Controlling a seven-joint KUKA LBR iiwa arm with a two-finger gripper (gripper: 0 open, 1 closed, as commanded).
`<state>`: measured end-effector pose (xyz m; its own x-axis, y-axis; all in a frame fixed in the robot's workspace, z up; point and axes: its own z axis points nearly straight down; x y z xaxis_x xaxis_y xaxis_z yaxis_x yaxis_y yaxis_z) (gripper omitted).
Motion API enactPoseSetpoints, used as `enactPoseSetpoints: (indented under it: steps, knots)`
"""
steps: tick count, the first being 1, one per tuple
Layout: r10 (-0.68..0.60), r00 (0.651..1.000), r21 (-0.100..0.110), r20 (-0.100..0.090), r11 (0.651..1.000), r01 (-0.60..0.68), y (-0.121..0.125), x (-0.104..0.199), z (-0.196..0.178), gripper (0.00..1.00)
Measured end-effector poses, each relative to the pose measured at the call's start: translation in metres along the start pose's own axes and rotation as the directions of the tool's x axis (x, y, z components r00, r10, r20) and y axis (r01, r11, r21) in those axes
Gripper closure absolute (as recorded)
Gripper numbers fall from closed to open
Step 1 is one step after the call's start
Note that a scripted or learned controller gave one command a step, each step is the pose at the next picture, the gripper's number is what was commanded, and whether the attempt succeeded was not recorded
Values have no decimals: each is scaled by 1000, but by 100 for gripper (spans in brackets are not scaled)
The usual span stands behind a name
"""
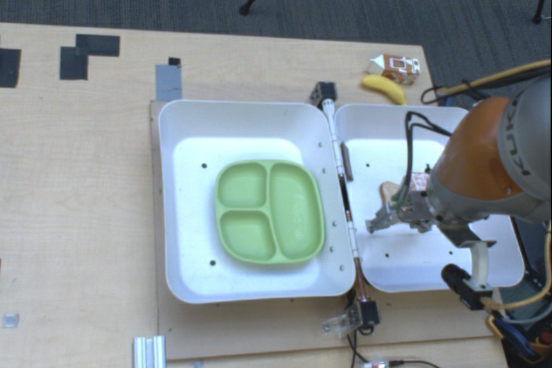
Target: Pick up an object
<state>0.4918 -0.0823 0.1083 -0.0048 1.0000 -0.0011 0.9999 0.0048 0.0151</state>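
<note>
A green three-compartment plate (269, 212) lies in the left white bin (185, 211). My gripper (395, 212) is low over the middle of the right white bin (379, 263), with the grey wrist and orange band rising behind it to the right. Just above the gripper a small tan object (391, 189) lies on the bin floor, and a small pink-and-white item (419, 181) peeks out beside the arm. The arm hides much of that bin's right half.
A banana (383, 88) and a small carton (397, 65) lie on the bench beyond the right bin. Black tape marks (86, 54) and a grey block (169, 80) sit at the back left. Cables trail along the bench's right and front edges.
</note>
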Motion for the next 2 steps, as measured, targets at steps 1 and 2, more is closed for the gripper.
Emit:
enactPoseSetpoints:
  steps: [1,2]
  knots:
    - [-2,1000,-3,-1,1000,2,2,1,-10,100]
    - [-2,1000,-3,-1,1000,2,2,1,-10,0]
